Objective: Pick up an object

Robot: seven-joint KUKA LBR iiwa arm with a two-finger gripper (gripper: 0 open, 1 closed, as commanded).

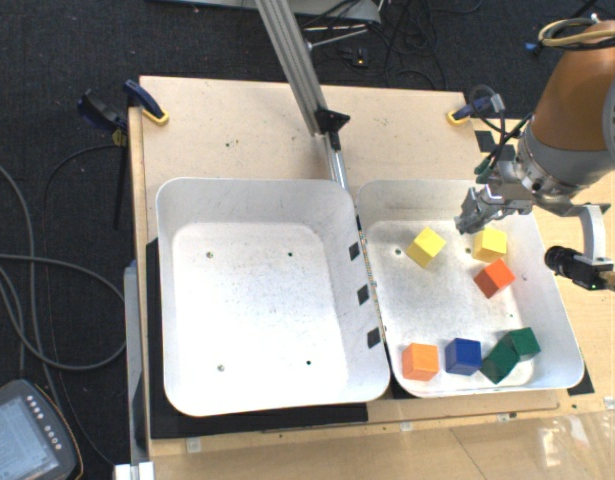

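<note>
Camera view: jaws (474, 218), state unclear, just above-left of yellow cube (490, 243).

Six blocks (425, 247) lie in the right bin (557, 378), beside the left bin (177, 298).

No text, label, brand, number or sign is showing legibly anywhere. The coloured blocks are presenting plain faces, and the small dark marks along the inner rim of the left bin (363, 293) are appearing too small to read as characters.
</note>
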